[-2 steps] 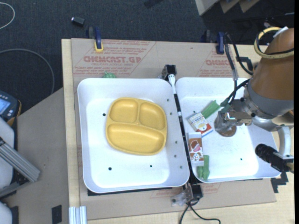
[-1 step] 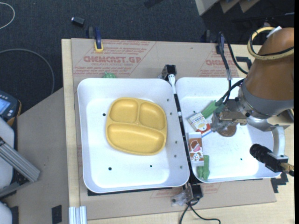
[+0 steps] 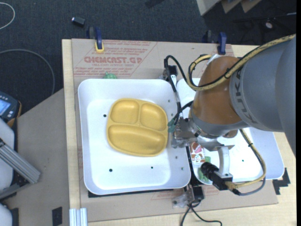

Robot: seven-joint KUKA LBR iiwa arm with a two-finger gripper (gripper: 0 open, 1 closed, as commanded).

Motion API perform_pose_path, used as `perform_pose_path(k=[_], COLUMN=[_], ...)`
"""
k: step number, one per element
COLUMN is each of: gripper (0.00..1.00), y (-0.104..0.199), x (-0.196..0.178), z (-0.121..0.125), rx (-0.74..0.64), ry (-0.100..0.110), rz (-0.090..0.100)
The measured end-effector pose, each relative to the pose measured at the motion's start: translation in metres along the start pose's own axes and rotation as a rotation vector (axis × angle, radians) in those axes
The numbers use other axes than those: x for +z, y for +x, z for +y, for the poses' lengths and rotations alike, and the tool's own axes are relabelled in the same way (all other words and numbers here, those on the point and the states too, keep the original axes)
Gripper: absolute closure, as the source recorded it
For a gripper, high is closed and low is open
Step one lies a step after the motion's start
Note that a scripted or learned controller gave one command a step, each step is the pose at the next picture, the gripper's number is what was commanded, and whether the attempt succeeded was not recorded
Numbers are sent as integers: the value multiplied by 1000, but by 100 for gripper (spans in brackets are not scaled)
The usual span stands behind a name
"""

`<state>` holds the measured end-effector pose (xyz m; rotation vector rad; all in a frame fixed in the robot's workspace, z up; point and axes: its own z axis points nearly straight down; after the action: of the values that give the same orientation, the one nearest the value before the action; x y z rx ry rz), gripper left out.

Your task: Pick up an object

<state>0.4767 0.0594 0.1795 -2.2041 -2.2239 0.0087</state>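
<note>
While my wrist hangs over the divide between the two bins, my jaws [image 3: 178, 134] sit low at the right rim of the left bin [image 3: 89, 140], just beside the yellow plate [image 3: 136, 126]. Whether they are spread or clenched I cannot tell; my own grey and orange bulk covers them from above, and nothing shows between them, so I claim no hold.

That plate lies flat in the middle of the left bin, a little right of centre, with its right edge nearest me. It is a rounded, three-part dish: two small wells toward the top of the frame, one long well toward the bottom. Its long axis seems to run from upper left to lower right at a slight tilt, though the shape is close to square, so I hold that loosely.

As for what could go wrong, I judge the plate wide, shallow and smooth. Closing on its thin lip from the side could push it away across the slick floor toward the left wall, or let it slip out as I lift. I am also close to the bin rim, and a low approach might catch it. In the right bin [image 3: 268, 166], a small colourful packet [image 3: 197, 152] lies under my wrist, and I might snag it instead.
</note>
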Motion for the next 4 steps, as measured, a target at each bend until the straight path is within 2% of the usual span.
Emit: perform_pose_path(k=[1,2,3,4], gripper=[100,100,100,100], y=[78,8,66,23], x=[-115,-20,-129,-47], z=[64,44,2,16], rx=[-2,17,1,15], ry=[-28,0,-20,-1], rz=[2,-7,3,-6])
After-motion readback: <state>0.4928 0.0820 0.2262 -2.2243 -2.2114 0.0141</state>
